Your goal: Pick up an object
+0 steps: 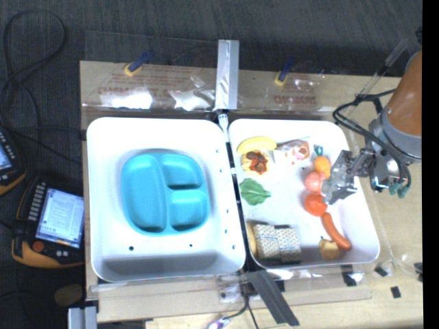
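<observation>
The grey metal claw point(337, 184) is hanging released beside the small round red tomato point(315, 203), center right; smooth, slippery, so squeezing its middle looks best.

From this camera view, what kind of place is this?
Probably a robotics lab bench for pick tests: two white bins taped to a board, toy food in the right one, a handheld controller on the floor, and cables.
</observation>
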`<state>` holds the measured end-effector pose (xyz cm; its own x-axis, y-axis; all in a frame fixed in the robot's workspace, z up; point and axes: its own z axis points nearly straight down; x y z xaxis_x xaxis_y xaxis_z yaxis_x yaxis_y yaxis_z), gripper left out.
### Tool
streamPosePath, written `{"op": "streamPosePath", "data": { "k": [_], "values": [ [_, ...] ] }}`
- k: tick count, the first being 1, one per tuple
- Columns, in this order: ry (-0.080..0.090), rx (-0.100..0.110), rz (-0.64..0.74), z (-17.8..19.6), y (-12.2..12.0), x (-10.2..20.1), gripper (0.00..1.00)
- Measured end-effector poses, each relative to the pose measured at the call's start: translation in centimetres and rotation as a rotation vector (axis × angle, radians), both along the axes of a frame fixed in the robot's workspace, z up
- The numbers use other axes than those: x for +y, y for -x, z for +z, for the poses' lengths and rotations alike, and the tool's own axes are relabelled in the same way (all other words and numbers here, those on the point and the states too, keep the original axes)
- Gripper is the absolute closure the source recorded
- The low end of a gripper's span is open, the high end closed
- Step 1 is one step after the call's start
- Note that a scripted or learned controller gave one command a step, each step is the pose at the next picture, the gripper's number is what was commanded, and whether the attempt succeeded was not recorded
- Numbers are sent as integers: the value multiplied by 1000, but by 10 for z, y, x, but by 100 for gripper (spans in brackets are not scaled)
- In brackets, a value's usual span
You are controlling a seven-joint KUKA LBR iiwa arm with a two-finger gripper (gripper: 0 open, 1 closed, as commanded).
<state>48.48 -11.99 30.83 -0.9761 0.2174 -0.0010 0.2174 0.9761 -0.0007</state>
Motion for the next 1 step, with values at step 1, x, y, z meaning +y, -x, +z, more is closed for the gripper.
{"op": "streamPosePath", "data": {
  "k": [1],
  "values": [
    [-1, 1, -252, -96, 1, -34, 100]
  ]
}}
